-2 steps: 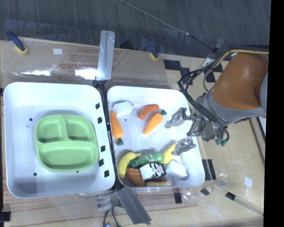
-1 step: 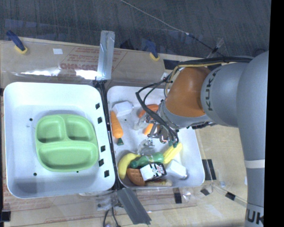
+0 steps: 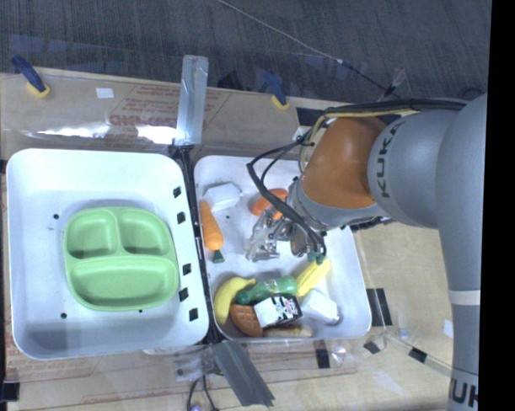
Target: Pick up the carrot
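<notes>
The carrot (image 3: pixel 210 227) is a slim orange piece with a small green end. It lies lengthwise along the left wall of the right bin (image 3: pixel 353 261). My gripper (image 3: pixel 270 238) hangs low over the middle of that bin, to the right of the carrot and a short gap away from it. Nothing shows in the gripper. The orange band of the wrist (image 3: pixel 348 161) sits above it and hides part of the bin's back right.
An orange item (image 3: pixel 269 200) lies just behind the gripper. A white piece (image 3: pixel 223 194) sits at the bin's back left. A banana (image 3: pixel 225 295), a corn cob (image 3: pixel 314 274), a black-and-white carton (image 3: pixel 277 309) and a brown item (image 3: pixel 246 320) crowd the front. The left bin (image 3: pixel 29 235) holds a green divided plate (image 3: pixel 119 257).
</notes>
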